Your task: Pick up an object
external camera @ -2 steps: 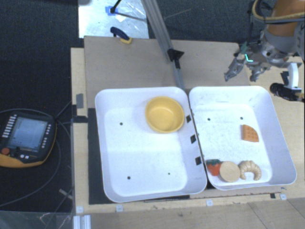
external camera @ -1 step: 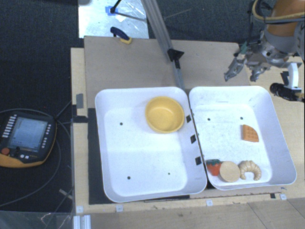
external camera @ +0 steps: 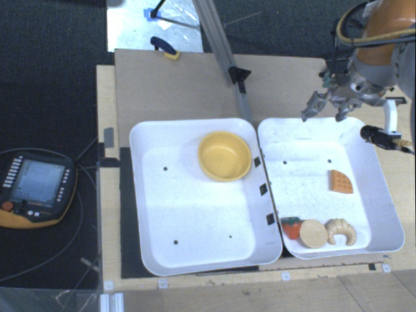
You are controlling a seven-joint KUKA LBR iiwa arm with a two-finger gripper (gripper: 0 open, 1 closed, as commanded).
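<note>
Well, my gripper (external camera: 323,111) hangs spread, holding nothing; waffle piece (external camera: 340,181) lies flat, fingers may skid off.

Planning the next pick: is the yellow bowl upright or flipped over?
Upright: the yellow bowl in the left bin shows its rim and hollow inside facing up.

A grey robot arm with an orange band above the wrist is seen at the upper right, bent downward. Its end effector (external camera: 323,109) is pointed down and to the left, with its two fingers spread apart and nothing held between them.
</note>
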